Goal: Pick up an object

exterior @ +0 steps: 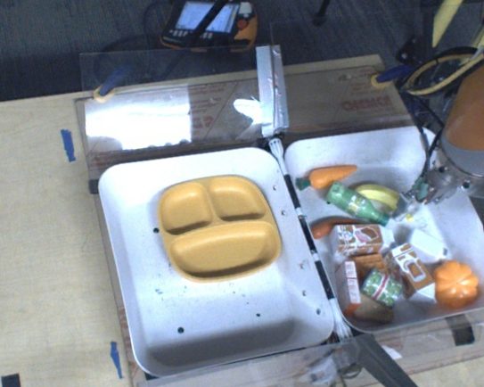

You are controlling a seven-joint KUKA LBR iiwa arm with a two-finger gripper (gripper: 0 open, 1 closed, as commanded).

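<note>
A: What are the jaws doing?

B: I cannot tell. The gripper sits low in the right bin, up toward its two o'clock part, but its tip is small and blurred against the white floor. Nothing shows clearly between the jaws.

A: What lies nearest to it?

B: At its nine o'clock, just beside it, a yellow banana-like piece, touching a green bottle lying on its side. Farther out at ten o'clock is a carrot.

A: And below?

B: Toward seven o'clock, a brown snack box. At six o'clock a small carton, with a green-and-red packet to its left. At five o'clock, near the bin's lower corner, an orange pumpkin. The things crowd together, several touching; they fill the bin's left and lower parts.

A: The arm?

B: The orange band stands at one o'clock from the gripper, by the right edge.

A: The other bin?

B: The left bin, well off at nine o'clock, holds a yellow divided tray, lying flat in its upper middle.
</note>
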